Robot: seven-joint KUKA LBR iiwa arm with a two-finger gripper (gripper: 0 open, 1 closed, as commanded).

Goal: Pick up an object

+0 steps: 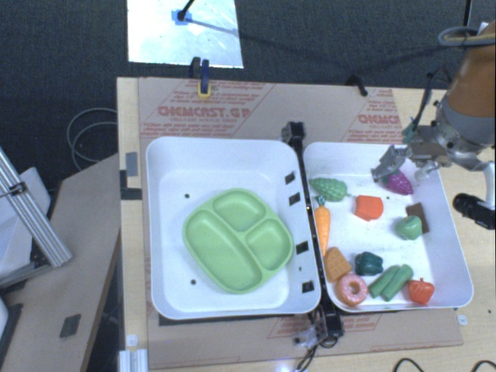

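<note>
The left bin [167, 169] is taken up by a green divided plate [237, 240], which is set slightly toward the bin's 4 o'clock side with its three compartments bare. The right bin [457, 266] is joined to it along a black hinged seam, and toy foods are scattered across its floor.

Nearest the seam, a green corn cob [328, 188] is seen at the bin's 10 o'clock, and an orange carrot [322, 222] lies just below it, pointing toward 6 o'clock. A tan bread piece [336, 263] sits under the carrot, with a pink frosted doughnut [353, 289] at its 5 o'clock. A dark green pepper [369, 263] is placed just beside the bread, and two green pods [391, 280] lie side by side at the pepper's 4 o'clock. An orange-red block [369, 207] is found near the bin's centre. A purple grape bunch [399, 182] lies at the bin's 1 o'clock. Further right come a light green fruit [409, 226], touched by a small brown piece [416, 210] at its 1 o'clock, and a red tomato [421, 291] at the bin's 5 o'clock.

The gripper [408, 165] is seen directly over the grape bunch, its fingers spread apart (one to either side of the bunch); nothing is lifted between them.
</note>
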